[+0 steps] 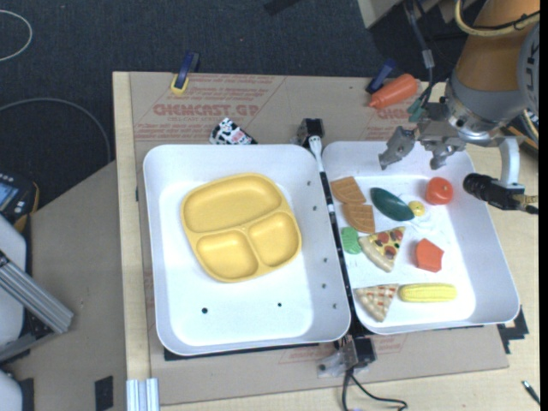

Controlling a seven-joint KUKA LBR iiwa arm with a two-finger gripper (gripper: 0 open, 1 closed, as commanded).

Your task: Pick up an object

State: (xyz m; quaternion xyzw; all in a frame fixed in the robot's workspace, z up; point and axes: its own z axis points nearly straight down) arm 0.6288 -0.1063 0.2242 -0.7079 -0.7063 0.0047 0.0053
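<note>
End effector (418, 150) fingers spread, nothing between, above right bin (497, 255).

The arm enters from the upper right of the frame, with its orange band above the grey wrist. The pincer (418, 150) points down and left; its two fingers are spread apart, with nothing between them.
</note>
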